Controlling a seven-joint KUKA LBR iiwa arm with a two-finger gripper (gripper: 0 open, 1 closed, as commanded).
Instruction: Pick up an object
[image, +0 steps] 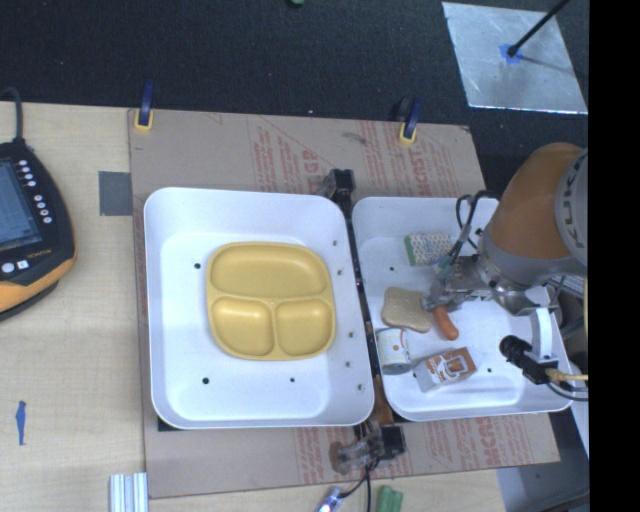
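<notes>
Over right bin (400, 400), arm (530, 225) low by carrot (446, 323)

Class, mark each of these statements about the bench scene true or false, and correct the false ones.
1. A yellow divided plate lies in the left bin. True.
2. The yellow plate has five compartments. False: it has three, one wide and two smaller.
3. The gripper is over the right bin. True.
4. The orange carrot-like piece lies in the left bin. False: it lies in the right bin, beside the tan bread-like slice.
5. The small can sits near the right bin's left wall. True.
6. The handheld controller rests inside a bin. False: it lies on the bench, left of both bins.
</notes>
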